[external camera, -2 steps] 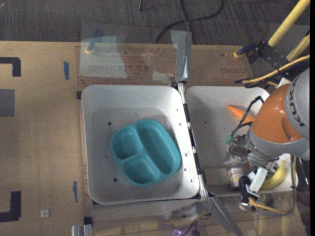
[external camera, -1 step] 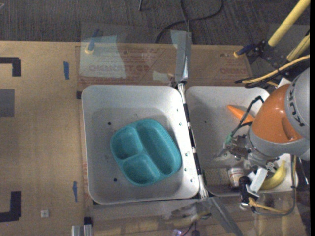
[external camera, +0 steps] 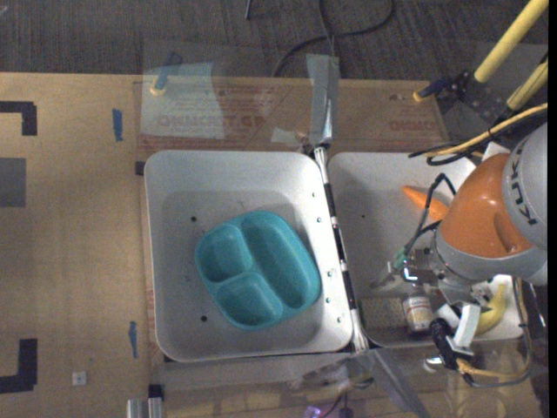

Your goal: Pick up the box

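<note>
Teal divided plate (external camera: 257,270) fills the left bin's (external camera: 174,181) centre; tool's (external camera: 416,279) finger state cannot be told.

Left bin (external camera: 165,233): a teal divided plate (external camera: 257,270) occupies its centre, leaving open floor along the walls. Right bin (external camera: 370,198): near half crowded by the arm (external camera: 487,225), a small bottle (external camera: 417,312) and a banana (external camera: 494,310); far-left floor is unobstructed.

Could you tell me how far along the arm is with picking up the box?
Nothing looks done yet: no box can be seen lifted. In hand: the arm is bent low over the right bin, hiding most of its contents and the tool. A small jar and an orange object peek out beside it. Left: the grasp and lift.
</note>
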{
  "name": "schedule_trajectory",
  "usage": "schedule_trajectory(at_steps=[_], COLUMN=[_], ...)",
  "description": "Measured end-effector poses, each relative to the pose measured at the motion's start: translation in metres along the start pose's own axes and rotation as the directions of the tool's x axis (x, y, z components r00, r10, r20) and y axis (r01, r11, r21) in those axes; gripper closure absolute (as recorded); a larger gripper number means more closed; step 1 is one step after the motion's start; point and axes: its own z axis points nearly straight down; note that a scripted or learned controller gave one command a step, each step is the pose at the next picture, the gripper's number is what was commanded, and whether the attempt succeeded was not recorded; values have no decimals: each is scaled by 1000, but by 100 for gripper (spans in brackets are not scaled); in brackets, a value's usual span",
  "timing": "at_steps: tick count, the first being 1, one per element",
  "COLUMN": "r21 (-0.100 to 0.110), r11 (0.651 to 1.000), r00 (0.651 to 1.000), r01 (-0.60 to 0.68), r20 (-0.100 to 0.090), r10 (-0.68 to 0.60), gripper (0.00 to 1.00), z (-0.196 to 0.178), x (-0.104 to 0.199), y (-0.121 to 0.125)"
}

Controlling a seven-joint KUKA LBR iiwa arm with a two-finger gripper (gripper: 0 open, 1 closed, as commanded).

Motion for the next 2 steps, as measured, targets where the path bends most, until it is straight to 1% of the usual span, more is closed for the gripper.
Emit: schedule_trajectory(at_steps=[1, 2], r21=[-8, -8], r11=[1000, 1000], r00=[1000, 1000], r01=[-7, -10], r20=[7, 7], r10=[7, 10], gripper=[100, 100], z=[-10, -20], x=[-5, -6], y=[1, 2])
